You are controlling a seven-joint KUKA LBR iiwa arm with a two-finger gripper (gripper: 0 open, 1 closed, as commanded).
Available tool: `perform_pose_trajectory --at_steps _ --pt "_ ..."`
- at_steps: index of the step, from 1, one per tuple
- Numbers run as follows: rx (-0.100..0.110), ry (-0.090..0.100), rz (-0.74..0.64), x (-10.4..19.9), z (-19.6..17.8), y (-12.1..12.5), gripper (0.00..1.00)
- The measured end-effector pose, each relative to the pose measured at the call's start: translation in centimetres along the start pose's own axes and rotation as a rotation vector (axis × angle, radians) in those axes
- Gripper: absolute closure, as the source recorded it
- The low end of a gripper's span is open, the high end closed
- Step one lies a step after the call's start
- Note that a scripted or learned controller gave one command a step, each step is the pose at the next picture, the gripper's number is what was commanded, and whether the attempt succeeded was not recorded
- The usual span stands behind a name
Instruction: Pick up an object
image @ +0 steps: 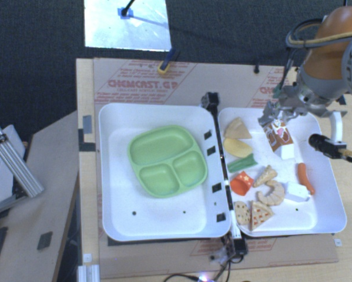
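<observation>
My gripper [275,120] hangs over the far part of the right bin [331,213]. A brown and red packet-like toy [279,137] shows directly below it, touching a small white block [287,151]. Whether the packet is held or lies on the bin floor cannot be told. Toy foods lie scattered in the right bin: a pale wedge [237,128], a yellow piece [237,147], a green pod [241,163], a red pepper [241,184] and an orange sausage [305,178].
The left bin [120,216] holds a green divided plate [167,160]. Near the right bin's front lie a pizza slice [261,215], a cracker [242,211], a shrimp-like piece [273,194] and a white block [297,191]. A black divider [220,157] separates the bins.
</observation>
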State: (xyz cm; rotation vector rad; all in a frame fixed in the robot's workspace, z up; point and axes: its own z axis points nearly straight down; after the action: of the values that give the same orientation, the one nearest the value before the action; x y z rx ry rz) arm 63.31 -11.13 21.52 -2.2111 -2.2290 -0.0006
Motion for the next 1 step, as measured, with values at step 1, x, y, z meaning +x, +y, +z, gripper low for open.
perform_pose_trajectory --at_steps 1 --pt "0.000 0.000 -0.001 4.28 0.73 -2.38 1.00"
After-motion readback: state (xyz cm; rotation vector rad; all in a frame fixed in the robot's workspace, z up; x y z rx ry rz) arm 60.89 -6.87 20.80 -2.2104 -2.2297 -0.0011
